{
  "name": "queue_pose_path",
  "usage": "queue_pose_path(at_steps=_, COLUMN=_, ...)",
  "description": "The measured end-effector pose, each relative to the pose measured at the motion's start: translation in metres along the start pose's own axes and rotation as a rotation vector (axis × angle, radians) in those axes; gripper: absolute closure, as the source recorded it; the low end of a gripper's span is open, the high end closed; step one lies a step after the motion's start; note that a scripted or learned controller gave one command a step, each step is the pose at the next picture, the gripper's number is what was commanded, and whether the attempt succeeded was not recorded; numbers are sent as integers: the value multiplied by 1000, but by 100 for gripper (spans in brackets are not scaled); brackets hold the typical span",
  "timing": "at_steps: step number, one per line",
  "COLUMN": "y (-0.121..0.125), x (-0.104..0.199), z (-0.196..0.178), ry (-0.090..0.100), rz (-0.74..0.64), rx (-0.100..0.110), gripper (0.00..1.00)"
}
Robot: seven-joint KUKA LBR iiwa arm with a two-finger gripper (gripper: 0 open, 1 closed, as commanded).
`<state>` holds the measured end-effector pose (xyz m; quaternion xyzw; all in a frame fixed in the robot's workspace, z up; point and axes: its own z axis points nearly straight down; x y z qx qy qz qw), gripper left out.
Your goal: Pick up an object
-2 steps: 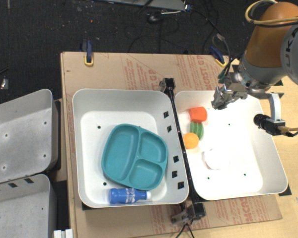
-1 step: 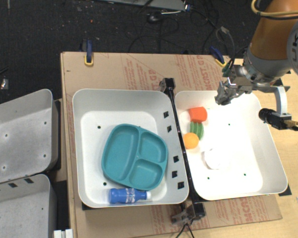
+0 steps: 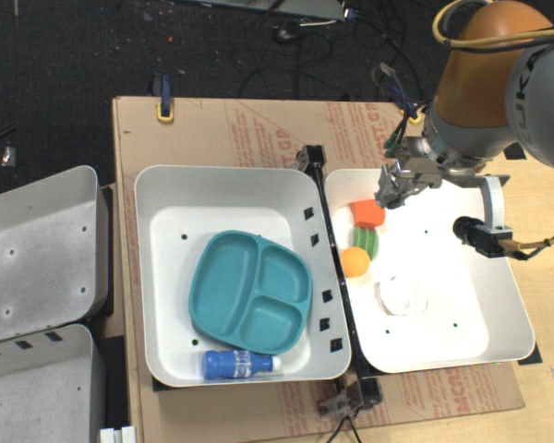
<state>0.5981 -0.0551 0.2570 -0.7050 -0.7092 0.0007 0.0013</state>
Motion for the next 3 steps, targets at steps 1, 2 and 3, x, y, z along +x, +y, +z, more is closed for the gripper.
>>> queue_pose_path(at_steps=1, y=-33, x=49, z=6, ry=1, rz=-1, rx=0, gripper=100)
queue_pose_path(at_steps=2, y=-60, x=96, z=21, ry=1, rz=-1, rx=2, gripper=100)
queue_pose_path(at_steps=3, y=-86, x=154, z=22, ry=1, rz=-3, rx=1, gripper=100)
